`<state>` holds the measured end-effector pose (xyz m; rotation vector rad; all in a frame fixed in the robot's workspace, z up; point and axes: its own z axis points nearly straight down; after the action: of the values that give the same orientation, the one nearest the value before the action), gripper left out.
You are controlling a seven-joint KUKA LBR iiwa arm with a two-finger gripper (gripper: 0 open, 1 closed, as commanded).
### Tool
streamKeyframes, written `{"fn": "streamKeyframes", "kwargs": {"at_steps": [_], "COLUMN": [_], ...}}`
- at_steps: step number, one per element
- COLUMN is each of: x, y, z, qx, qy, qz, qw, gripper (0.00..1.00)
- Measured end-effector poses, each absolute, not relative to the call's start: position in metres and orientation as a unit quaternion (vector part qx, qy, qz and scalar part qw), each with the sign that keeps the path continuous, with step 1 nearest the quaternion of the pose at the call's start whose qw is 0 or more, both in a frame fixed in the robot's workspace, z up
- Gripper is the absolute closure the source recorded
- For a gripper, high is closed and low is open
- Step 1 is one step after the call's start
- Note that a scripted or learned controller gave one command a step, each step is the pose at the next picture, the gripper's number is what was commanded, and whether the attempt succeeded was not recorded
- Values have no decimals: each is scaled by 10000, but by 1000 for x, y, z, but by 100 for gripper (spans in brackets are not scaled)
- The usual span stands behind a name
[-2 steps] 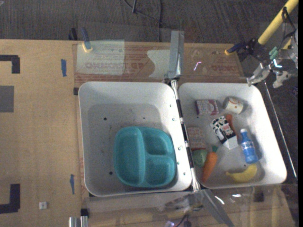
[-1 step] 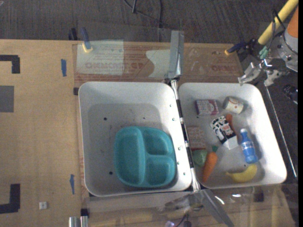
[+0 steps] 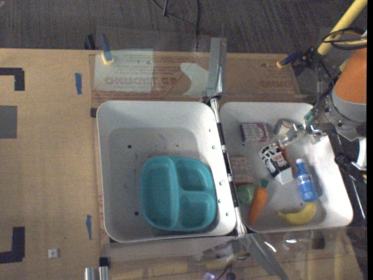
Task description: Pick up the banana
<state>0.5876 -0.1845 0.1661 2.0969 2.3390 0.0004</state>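
The yellow banana [image 3: 300, 214] lies on the floor of the right bin [image 3: 335, 217], near its front right corner, just below a blue bottle [image 3: 305, 181]. My gripper [image 3: 307, 127] hangs over the back right part of that bin, well behind the banana and beside a metal can [image 3: 284, 125]. The arm's orange band [image 3: 354, 80] sits above it at the right edge. Nothing shows in the gripper's grasp.
The right bin also holds an orange carrot [image 3: 258, 203], a green item [image 3: 245, 192], a small reddish box [image 3: 254, 132] and a black-and-white carton [image 3: 274, 156]. A teal divided plate [image 3: 178, 193] lies in the left bin [image 3: 116, 127].
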Motion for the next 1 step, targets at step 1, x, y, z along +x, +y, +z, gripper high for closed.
{"fn": "streamKeyframes", "kwargs": {"at_steps": [1], "x": [555], "y": [-218], "z": [114], "qx": [5842], "qy": [8116], "qz": [51], "qw": [100], "gripper": [0]}}
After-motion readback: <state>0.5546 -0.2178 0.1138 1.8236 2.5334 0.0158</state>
